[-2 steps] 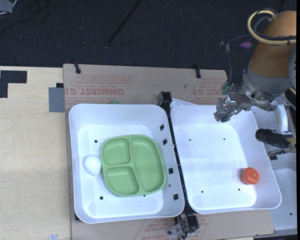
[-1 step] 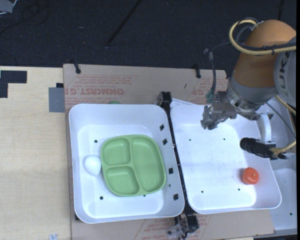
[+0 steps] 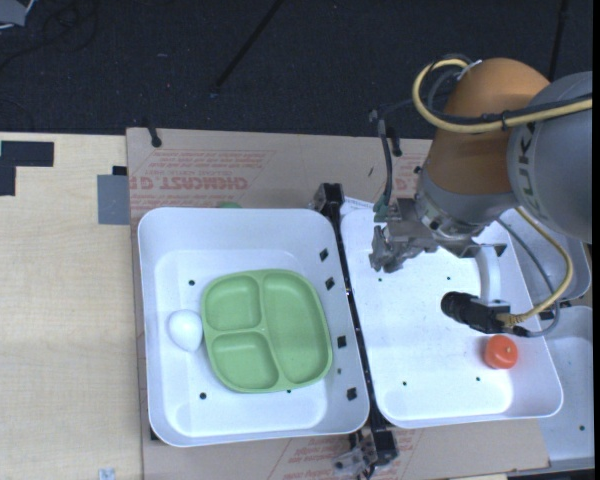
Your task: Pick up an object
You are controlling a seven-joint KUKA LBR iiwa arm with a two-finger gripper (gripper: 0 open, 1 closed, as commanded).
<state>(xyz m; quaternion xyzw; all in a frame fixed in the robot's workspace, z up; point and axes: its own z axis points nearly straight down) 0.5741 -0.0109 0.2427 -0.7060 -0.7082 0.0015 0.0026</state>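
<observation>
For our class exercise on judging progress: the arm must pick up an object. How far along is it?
Done: nothing looks lifted yet. In hand: the hand hangs over the right bin's upper left corner, with no object seen in it. Left: the orange ball lies at that bin's lower right; the green plate and white egg lie in the left bin.

Two white bins sit side by side on brown cardboard over a pale bench.

Gripper above the right bin, upper left (small orange thing well apart, lower right)
</observation>
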